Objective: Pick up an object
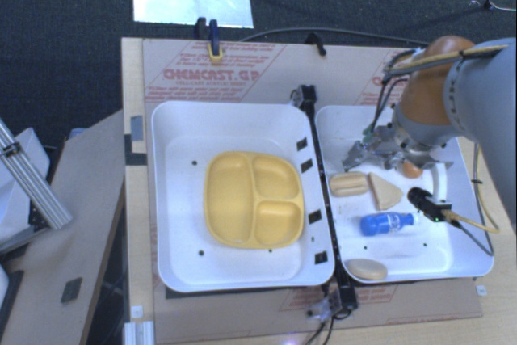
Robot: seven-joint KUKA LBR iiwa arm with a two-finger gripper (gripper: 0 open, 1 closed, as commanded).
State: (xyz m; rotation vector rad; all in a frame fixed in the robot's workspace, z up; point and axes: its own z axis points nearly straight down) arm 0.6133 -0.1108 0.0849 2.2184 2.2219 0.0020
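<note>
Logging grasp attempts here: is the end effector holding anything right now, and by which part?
Nothing is seen held. The end effector hangs in the right bin above the tan roll, with no object between its fingers.

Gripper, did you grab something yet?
Not yet, it seems. Nothing looks lifted: the blue bottle, the tan wedge and the oblong tan piece all lie in the right bin. The gripper hangs low above the oblong piece. Gripping and lifting remain.
</note>
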